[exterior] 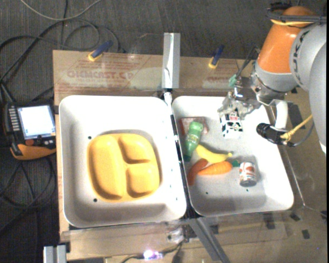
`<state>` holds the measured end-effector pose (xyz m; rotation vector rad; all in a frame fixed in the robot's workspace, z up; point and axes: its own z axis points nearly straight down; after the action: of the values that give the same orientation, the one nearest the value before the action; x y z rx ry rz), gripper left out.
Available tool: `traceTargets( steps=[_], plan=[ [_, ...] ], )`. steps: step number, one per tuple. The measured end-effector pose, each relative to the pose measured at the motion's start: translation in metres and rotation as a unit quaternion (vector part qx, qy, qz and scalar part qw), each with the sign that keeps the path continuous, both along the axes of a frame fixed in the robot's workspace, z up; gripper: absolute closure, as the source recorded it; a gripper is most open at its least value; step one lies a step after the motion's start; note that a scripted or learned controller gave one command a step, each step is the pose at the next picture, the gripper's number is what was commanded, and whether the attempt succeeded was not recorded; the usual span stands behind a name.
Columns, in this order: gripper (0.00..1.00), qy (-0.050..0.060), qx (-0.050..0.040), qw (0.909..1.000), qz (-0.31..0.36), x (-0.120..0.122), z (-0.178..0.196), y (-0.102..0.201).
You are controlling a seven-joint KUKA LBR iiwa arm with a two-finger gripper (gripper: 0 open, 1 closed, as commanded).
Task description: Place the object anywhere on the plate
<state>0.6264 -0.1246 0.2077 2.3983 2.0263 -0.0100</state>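
- Camera view: the claw (233, 109) is seen over the right bin (274, 193), fingers pointed down; open or closed cannot be told.
- A black-and-white cow toy (231, 126) lies just below it.
- A yellow plate (124, 166) is seen far left, in the left bin (77, 147).
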Motion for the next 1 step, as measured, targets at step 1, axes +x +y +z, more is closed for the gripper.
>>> traceTargets(
  steps=[1],
  plan=[
    [1.0,0.0,0.0025,0.9998,0.022,-0.0705,-0.002,0.0139]
  ],
)
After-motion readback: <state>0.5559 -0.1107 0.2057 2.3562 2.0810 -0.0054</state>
